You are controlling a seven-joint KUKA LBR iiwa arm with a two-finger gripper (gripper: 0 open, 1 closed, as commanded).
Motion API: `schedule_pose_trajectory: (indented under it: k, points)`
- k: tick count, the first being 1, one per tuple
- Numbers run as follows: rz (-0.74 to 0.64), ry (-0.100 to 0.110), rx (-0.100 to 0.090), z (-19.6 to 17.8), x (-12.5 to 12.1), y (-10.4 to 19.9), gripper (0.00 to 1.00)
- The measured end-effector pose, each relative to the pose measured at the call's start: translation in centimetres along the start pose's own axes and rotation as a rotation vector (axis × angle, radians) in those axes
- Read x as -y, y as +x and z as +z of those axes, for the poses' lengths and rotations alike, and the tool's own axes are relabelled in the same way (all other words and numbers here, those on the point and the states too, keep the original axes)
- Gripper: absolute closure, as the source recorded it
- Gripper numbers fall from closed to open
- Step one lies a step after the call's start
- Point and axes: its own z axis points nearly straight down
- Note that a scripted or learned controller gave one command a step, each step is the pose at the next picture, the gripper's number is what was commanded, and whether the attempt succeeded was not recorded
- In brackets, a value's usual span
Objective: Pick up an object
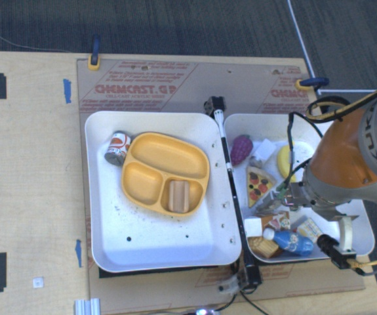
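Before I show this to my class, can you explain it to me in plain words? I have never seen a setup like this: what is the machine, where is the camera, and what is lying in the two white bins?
The picture comes from one camera fixed above the bench, looking down at a slant. The grey and orange shape at the right is a robot arm, reaching down over the right bin. Its wrist hides its gripper, so I cannot tell whether anything is held.

The left bin holds a yellow divided tray with a small brownish block in one compartment, and a crushed can lying beside the tray.

The right bin holds a jumble of small items: a purple toy, a yellow object, a toy pizza slice, a blue item and a cracker-like piece.

Its job is to pick up one object.
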Motion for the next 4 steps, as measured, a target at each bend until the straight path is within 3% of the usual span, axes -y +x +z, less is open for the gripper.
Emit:
schedule_pose_trajectory:
  k: [1, 2, 3, 4]
  points:
    - [0.004, -0.008, 0.008, -1.2, -0.2, -0.4, 1.0]
    - [-0.004, 0.02, -0.012, -9.5, -5.8, 5.7, 1.0]
    - [-0.003, 0.021, -0.011, -9.4, -5.8, 5.7, 0.0]
    - [-0.002, 0.023, -0.01, -2.9, -5.2, -4.1, 0.0]
